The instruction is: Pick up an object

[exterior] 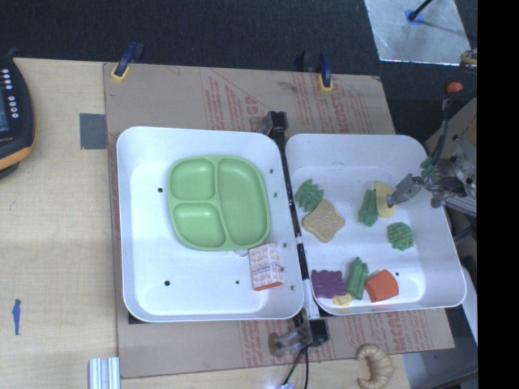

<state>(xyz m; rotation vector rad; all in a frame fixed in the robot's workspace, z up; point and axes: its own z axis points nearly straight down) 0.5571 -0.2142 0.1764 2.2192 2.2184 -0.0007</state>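
My gripper (403, 191) reaches in from the right over the right bin (349, 154), low at its right side. Its tip is right beside a small yellow piece (382, 200), touching or nearly touching it. A dark green piece (369, 210) lies just left of the yellow one. A round green leafy toy (399, 236) sits below the gripper. Further left lie a tan cracker-like piece (323, 221) and a green leafy piece (308, 193). Along the front wall sit a purple piece (328, 282), a green piece (357, 277) and an orange block (381, 285).
The left bin (142, 217) holds a light green divided plate (219, 203) and a red-and-white packet (265, 266) near its front right corner. Clamps (324, 78) hold the cardboard base at the back. A handheld controller (12, 120) lies at the far left.
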